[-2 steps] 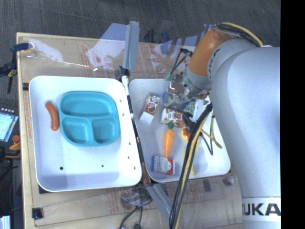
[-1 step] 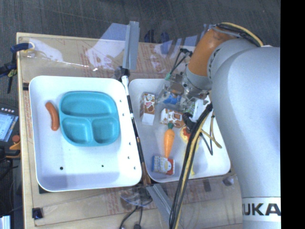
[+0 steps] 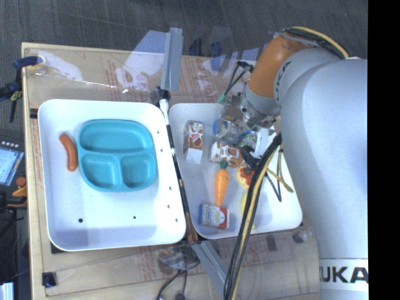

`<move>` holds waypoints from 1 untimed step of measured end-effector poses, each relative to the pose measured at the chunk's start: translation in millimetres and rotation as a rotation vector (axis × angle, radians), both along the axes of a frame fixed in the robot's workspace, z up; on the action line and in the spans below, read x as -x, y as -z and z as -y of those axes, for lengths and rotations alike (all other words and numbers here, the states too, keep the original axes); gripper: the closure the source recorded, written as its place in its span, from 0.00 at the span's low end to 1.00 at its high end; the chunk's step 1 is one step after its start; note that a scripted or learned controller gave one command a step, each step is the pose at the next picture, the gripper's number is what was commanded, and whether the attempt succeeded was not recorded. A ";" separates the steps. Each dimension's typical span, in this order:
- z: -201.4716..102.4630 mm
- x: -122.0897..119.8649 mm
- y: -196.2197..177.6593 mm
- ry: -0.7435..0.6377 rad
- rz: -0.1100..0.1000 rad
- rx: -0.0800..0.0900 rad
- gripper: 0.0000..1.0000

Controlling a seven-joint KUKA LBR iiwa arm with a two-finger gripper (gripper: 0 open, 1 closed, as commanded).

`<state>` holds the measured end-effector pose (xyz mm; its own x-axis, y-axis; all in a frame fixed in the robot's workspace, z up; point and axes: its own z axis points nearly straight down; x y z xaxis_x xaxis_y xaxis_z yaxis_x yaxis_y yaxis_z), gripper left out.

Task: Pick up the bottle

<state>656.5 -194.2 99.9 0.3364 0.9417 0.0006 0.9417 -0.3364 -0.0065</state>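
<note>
1. Closest to us in the right bin (image 3: 284,212) lies a small flat box (image 3: 214,215). Leave it alone.
2. A bit further in is an orange carrot (image 3: 222,183), lying with its green tip away from us. Just past its tip sits a small brown and white carton (image 3: 227,154). A taller carton (image 3: 194,140) stands to the left of that, near the bin wall.
3. The left bin (image 3: 56,217) holds a blue plate (image 3: 117,153) with three parts, and a sausage (image 3: 69,151) lies beside it. None of that matters for this job.
4. Further back in the right bin, the tool (image 3: 236,125) hangs low over a crowded spot. The big grey arm (image 3: 325,155) and its black wires cover much of it, so I cannot tell if the tool is spread or pressed together, or if it has anything.
5. The bottle (image 3: 220,129) is probably the small bluish, see-through thing right by the tool, at the back of the right bin. It is too blurry to be sure.
6. To do this step well, the tool should come straight down over the bottle and not bump the brown carton just beside it. It should squeeze the bottle around its middle, because a round, smooth thing can slip. Then it should lift slowly, straight up.
7. Furthest away is the bare brown counter (image 3: 94,74).
</note>
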 end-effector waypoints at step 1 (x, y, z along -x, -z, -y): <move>-43.4 -0.8 -117.0 0.018 0.006 0.002 1.00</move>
